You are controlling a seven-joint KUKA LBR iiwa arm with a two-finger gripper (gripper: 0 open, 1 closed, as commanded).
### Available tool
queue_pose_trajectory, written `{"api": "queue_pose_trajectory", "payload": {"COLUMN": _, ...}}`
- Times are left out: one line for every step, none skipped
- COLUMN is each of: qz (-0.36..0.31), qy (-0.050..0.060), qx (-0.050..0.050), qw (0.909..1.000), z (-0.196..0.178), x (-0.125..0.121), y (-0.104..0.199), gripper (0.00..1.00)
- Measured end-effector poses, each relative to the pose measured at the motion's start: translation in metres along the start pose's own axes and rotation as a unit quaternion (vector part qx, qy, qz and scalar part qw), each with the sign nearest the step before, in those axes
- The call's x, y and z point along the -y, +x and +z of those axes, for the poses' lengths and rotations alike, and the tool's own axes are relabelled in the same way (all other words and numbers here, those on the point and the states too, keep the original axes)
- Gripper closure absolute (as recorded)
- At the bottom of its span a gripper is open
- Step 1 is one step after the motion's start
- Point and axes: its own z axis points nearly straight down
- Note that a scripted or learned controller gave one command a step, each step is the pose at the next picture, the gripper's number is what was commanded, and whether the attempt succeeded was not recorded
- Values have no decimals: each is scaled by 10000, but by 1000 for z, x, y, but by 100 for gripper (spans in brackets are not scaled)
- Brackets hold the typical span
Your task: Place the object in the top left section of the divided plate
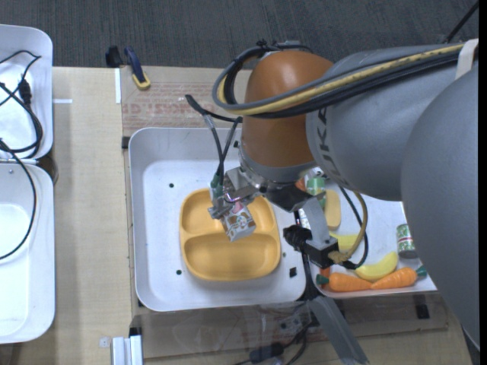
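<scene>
The gripper is seen over the upper part of the yellow divided plate, which sits in the right bin. A small printed carton hangs at the fingertips and appears to be clamped between them, tilted, above the ridge between the plate's upper sections. It cannot be told whether the carton touches the plate. The top left section lies just beside the carton, toward the left. The placing step is judged nearly complete. For a good release, the carton is to be shifted slightly left so that it clears the ridge, lowered until it rests on the section's floor, and only then let go. A release over the ridge may tip the carton into the wrong section. Toy carrots and a banana lie at the bin's right, well apart.
</scene>
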Motion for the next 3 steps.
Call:
{"api": "queue_pose_trajectory", "payload": {"qz": -374, "qy": 9, "qx": -2, "qw": 9993, "z": 45, "x": 13, "y": -33, "gripper": 100}}
{"api": "queue_pose_trajectory", "payload": {"qz": -471, "qy": 16, "qx": -6, "qw": 9989, "z": 78, "x": 61, "y": -56, "gripper": 100}}
{"api": "queue_pose_trajectory", "payload": {"qz": -714, "qy": 0, "qx": 2, "qw": 9974, "z": 35, "x": 5, "y": -125, "gripper": 100}}
